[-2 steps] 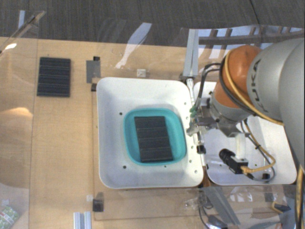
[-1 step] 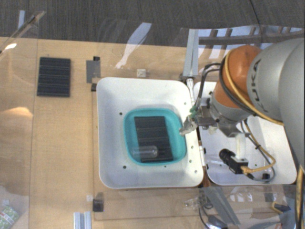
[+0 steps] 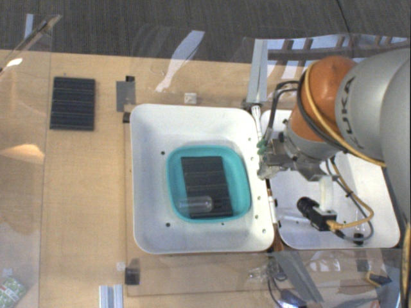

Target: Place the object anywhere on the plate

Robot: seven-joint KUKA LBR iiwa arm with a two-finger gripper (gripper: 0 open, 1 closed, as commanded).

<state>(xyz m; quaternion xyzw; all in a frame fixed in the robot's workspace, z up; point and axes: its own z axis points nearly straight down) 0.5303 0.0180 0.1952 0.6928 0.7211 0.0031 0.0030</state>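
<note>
A teal square plate [image 3: 240, 178] sits in the middle of the left white bin [image 3: 148, 172]. A black ribbed block [image 3: 205, 177] lies on the plate. A small clear tube [image 3: 196, 205] lies on its side at the block's near end. My gripper [image 3: 268, 162] hangs under the grey and orange wrist, over the ridge between the two bins and just right of the plate. The wrist hides what is below it.
The right white bin [image 3: 359, 236] lies beneath the arm. Out on the wooden bench, at the far left, lies a second black ribbed block [image 3: 73, 102], with a small grey bracket [image 3: 126, 94] beside the left bin's back corner.
</note>
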